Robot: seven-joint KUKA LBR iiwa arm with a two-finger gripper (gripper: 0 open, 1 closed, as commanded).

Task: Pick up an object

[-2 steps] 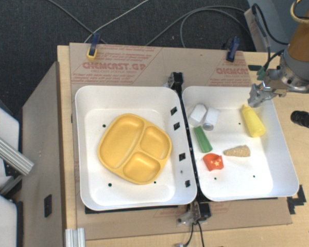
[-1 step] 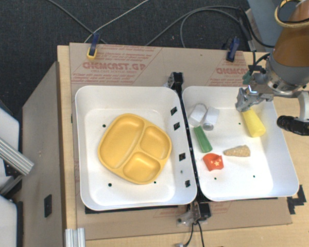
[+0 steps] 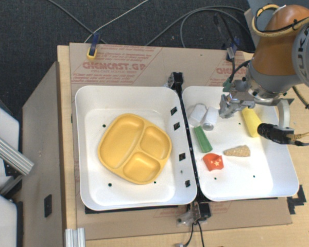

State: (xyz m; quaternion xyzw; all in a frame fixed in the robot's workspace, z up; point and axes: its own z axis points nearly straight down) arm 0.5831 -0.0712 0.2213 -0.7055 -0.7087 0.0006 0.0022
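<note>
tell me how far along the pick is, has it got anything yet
Nothing looks picked yet. The green block, red piece, tan piece, white cup and yellow item all lie in the right bin. The gripper is low over the bin's upper part, between cup and yellow item. Grasping and lifting remain.

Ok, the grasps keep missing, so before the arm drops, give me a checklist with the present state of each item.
1. Gripper over the right bin: ok.
2. Object directly beneath: cannot tell; white cup lies just beside.
3. Fingers open: cannot tell.
4. Nothing already held: cannot tell.
5. Yellow cylinder, green block, red piece and tan piece lie apart: ok.
6. Yellow divided plate is in the left bin: ok.
</note>
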